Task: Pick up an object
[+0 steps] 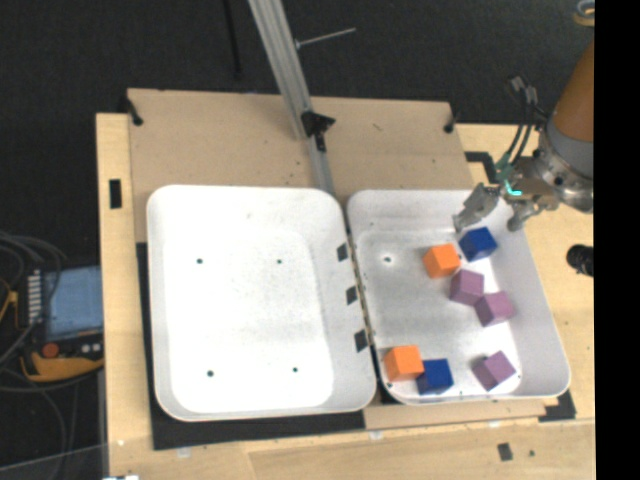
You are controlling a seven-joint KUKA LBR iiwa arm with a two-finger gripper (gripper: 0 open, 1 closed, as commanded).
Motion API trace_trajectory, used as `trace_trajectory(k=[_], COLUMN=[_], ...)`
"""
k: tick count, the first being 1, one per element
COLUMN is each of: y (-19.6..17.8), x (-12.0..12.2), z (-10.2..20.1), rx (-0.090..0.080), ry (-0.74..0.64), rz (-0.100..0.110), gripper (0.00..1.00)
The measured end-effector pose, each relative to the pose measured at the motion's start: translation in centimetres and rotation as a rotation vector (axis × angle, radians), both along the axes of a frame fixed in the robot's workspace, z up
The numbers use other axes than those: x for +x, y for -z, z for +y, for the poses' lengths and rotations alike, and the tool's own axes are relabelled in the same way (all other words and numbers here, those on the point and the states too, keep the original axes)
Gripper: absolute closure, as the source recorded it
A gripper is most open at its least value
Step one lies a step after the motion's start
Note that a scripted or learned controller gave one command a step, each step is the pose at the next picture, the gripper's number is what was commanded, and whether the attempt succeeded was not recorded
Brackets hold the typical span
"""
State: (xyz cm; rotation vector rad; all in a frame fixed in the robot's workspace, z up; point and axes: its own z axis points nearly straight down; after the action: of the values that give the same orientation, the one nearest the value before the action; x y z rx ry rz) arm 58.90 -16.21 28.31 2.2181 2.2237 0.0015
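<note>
The right bin [372,230] holds seven small blocks. A blue cube [479,243] lies at about one o'clock from the bin's middle, near the far right rim; just beside it, at its eight o'clock, sits an orange cube [441,260], the two nearly touching at a corner. At five o'clock from the orange cube lies a purple cube [466,287]; a second purple cube [494,308] touches it at its four o'clock. Along the near rim, an orange block [404,362] sits at about seven o'clock from the bin's middle, with a blue block [435,376] pressed against its right side; a third purple cube [493,370] lies well apart from them at the bin's five o'clock corner.

The gripper [496,208] hangs over the bin's far right rim, at twelve o'clock from the blue cube and just above it; its two fingers [474,208] are spread apart, with nothing between them; the near finger's tip points toward the blue cube, though whether it touches I cannot tell. The grey wrist and orange band of the arm [565,138] come in at two o'clock.

The left bin [165,228] lies alongside, their rims touching at the middle; both rest on the wooden bench [230,133]; a slanted metal rail [285,58] runs from the top edge down to the gap between the bins.
</note>
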Motion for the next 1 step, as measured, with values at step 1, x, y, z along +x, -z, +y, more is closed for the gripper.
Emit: trace_trajectory(k=[1], y=[6.33], x=[-0.05], z=[-0.19], rx=[-0.001], ry=[0.003], rz=[0.007], gripper=[0.00])
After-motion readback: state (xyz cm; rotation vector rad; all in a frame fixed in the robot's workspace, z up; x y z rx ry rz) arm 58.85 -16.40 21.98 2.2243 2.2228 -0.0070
